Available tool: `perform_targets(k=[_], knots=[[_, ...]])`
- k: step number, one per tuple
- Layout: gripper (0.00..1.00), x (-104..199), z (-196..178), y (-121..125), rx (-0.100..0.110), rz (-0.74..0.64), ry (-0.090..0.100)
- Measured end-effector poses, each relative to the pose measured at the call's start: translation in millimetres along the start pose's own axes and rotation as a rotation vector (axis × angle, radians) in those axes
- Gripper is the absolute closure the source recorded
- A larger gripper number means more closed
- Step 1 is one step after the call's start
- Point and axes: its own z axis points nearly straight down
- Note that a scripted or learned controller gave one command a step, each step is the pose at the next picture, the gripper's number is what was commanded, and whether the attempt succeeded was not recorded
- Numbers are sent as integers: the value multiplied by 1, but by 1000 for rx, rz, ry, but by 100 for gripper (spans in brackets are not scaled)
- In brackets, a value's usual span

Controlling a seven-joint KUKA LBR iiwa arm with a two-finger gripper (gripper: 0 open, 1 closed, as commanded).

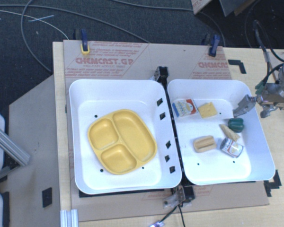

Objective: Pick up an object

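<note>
The right bin (pixel 255 167) holds several small objects. A blue, white and red carton (pixel 184 108) and a yellow block (pixel 208 110) lie at its back. A tan loaf-shaped piece (pixel 204 144) lies in the middle, with a small silver can (pixel 232 148) and a beige stick (pixel 229 132) to its right. A dark green object (pixel 235 124) sits near the right wall. My gripper (pixel 253 111) hangs over the bin's right rim, just above and right of the green object. It is open, its fingers spread with nothing between them.
The left bin (pixel 80 126) holds a yellow divided plate (pixel 121 141). A black divider with clips runs between the bins (pixel 169 126). Blue clamps (pixel 84 40) hold the board at the back. Cables trail at the right edge (pixel 270 56).
</note>
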Motion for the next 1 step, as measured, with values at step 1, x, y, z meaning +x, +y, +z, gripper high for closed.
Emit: perform_targets(k=[1], knots=[[0,1,-7,2,-13,-4,-3]])
